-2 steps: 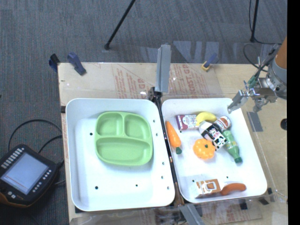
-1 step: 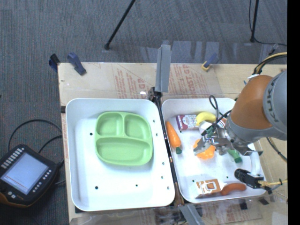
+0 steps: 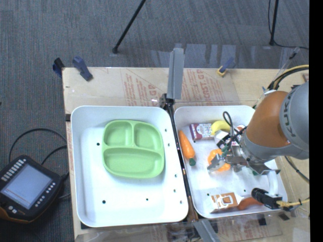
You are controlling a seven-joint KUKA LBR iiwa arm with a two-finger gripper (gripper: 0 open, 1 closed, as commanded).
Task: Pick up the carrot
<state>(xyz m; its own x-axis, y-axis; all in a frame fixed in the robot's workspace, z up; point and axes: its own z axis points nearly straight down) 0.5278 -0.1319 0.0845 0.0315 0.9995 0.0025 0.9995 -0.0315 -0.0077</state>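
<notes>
While two shallow white bins sit side by side on the bench, only the right bin carries loose items, and the left bin bears one green divided plate with three compartments. One carrot lies in the right bin along its left wall, slanted, orange with a dark green stub at its lower end; it is apart from the gripper and nothing grips it. Beside the carrot, toward the bin's far side, stands one small maroon carton, and just right of that one yellow banana-like piece. One orange rounded piece lies near the bin's middle, directly at the gripper, whose metal tips hang over it; whether they are spread or pressed together cannot be told from this slant, nor whether they touch that piece. At the bin's near edge lie one brown-and-white packet and one reddish-orange piece just right of it. One arm reaches in from the right, its orange band above the wrist covering part of the bin. On the floor at lower left rests one handheld pendant with a screen, and one grey upright post stands behind the seam between the bins.
</notes>
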